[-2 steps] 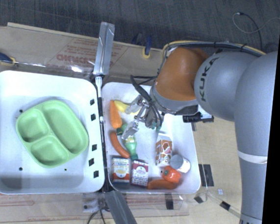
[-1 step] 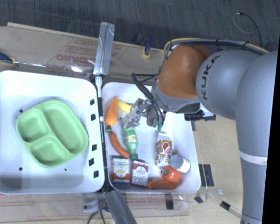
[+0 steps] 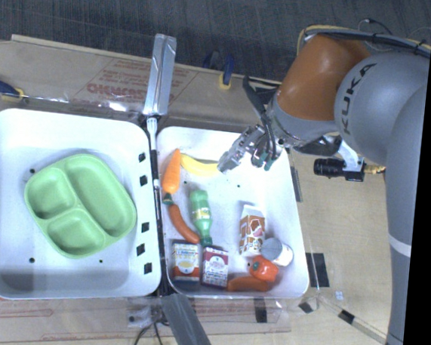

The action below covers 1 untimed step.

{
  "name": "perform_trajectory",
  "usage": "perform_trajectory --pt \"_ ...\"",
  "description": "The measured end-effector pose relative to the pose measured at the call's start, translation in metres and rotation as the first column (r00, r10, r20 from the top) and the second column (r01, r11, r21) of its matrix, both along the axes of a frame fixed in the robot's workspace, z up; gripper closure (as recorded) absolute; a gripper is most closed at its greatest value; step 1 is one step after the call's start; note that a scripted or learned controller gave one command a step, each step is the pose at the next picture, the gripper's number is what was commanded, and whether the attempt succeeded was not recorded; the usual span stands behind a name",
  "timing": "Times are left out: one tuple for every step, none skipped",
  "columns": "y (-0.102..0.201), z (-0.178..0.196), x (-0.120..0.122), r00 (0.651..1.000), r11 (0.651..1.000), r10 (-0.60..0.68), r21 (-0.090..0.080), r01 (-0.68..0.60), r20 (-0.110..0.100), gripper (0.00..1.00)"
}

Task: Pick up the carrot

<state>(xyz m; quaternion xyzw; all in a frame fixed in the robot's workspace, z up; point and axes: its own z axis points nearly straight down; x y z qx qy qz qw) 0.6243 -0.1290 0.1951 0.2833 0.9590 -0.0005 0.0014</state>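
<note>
I see the gripper hanging over the far end of the right bin, its metal fingers slanting down and to the left toward the banana. The jaws look parted by a small gap, with nothing between them; the lower fingertip sits right at the banana's right end, though I cannot tell whether it actually touches. The carrot lies to the left of the banana, against the bin's left wall, its upper end just beside the banana's left tip and its body running toward the near side. So it sits left of the jaws and slightly nearer to me, with the banana between the two. Just beyond the carrot's lower end, a thin red-orange pepper continues along the same wall, and a green bottle lies close to the right of the carrot, below the banana. Further from the banana, along the bin's near wall, I see two small boxes, a brown and white carton and a tomato. The left bin holds a green divided plate.
</note>
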Motion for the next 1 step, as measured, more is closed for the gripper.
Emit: perform_trajectory --pt "0.0923 -0.0024 0.0178 1.0 1.0 0.029 0.0 -0.029 0.0 1.0"
